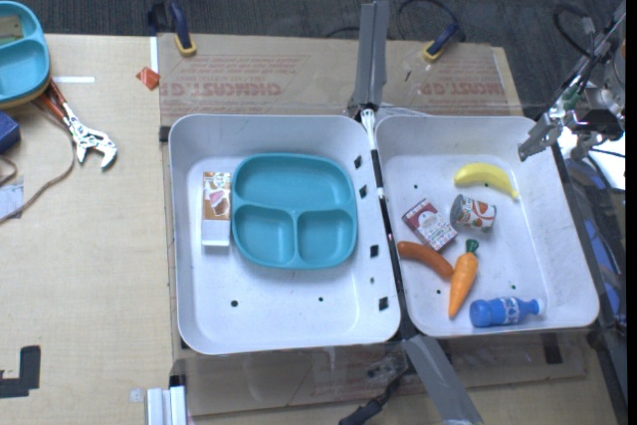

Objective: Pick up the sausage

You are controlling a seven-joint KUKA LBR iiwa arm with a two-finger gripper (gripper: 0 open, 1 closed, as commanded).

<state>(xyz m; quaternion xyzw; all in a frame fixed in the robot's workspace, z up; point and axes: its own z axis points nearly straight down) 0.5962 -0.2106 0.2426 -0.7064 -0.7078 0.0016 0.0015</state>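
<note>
Reaching the sausage cleanly means coming down along its length in the right bin, where it lies near the left wall, its right end touching the carrot and the small carton just beyond it. The gripper hangs over the bin's far right corner, well apart; whether it is released or clenched, I cannot tell.

The arm enters at the upper right edge of the camera view. The tool hangs at the right side, angled down and to the left. Its dark tip is visible; finer detail is not resolvable.
</note>
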